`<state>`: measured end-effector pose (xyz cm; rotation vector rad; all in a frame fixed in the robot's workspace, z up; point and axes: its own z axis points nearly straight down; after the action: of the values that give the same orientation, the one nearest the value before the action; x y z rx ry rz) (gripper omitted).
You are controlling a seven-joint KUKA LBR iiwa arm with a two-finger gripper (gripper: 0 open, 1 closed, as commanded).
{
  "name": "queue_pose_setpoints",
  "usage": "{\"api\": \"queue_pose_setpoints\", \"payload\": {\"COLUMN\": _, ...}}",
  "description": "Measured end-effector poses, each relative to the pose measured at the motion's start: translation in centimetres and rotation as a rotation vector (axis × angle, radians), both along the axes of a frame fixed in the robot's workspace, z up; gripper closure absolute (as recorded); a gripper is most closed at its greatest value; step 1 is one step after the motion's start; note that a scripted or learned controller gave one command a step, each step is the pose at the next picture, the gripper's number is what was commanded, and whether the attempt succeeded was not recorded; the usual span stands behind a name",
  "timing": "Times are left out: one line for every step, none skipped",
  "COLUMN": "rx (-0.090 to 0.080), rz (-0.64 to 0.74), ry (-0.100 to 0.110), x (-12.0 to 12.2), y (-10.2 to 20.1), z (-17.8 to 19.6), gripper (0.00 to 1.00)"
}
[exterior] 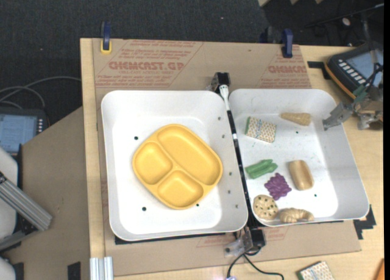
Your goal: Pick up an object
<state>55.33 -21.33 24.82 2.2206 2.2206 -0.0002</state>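
Observation:
The right white bin holds several small toy foods. A white-and-green patterned packet lies near its back left, with a tan wedge behind it. A green pod, a purple grape bunch and a tan bread roll sit in the middle. A round speckled cookie and a lumpy tan pastry rest at the front rim. The left white bin holds a yellow three-compartment plate.
A grey metal piece pokes toward the right bin's back right rim from the view's right side. A black divider strip runs between the bins. A tablet-like device lies at the back right. Cardboard lies under both bins.

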Motion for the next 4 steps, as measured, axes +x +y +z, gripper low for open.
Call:
{"api": "queue_pose_setpoints", "payload": {"rx": 0.004, "rz": 0.002, "ry": 0.006, "x": -1.8, "y": 4.6, "z": -17.0, "gripper": 0.00}}
{"api": "queue_pose_setpoints", "payload": {"rx": -0.001, "rz": -0.001, "ry": -0.003, "x": -1.6, "y": 4.2, "z": -15.3, "gripper": 1.00}}
{"api": "queue_pose_setpoints", "payload": {"rx": -0.001, "rz": -0.001, "ry": -0.002, "x": -1.6, "y": 4.2, "z": -15.4, "gripper": 0.00}}
{"api": "queue_pose_setpoints", "payload": {"rx": 0.006, "rz": 0.002, "ry": 0.008, "x": -7.7, "y": 10.2, "z": -16.5, "gripper": 0.00}}
